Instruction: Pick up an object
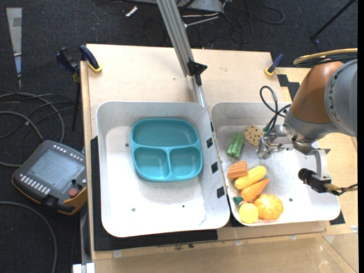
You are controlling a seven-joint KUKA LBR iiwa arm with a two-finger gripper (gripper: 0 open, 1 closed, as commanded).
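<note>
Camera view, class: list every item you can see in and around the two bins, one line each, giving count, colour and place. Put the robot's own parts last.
Left bin: 1, white, left half of the bench.
Right bin: 1, white, beside the left bin.
Divided tray: 1, teal, in the left bin.
Green toy vegetable: 1, green, right bin, upper left.
Cookie: 1, tan with dark spots, right of the green piece.
Waffle piece: 1, orange, right bin.
Banana: 1, yellow, below the waffle piece.
Carrot: 1, orange, under the banana.
Lemon: 1, yellow, near front rim.
Orange: 1, orange, beside the lemon.
Pendant: 1, grey and orange, on the floor at left.
Arm: 1, grey with orange band, from the right.
Gripper: 1, metallic, over the right bin.
</note>
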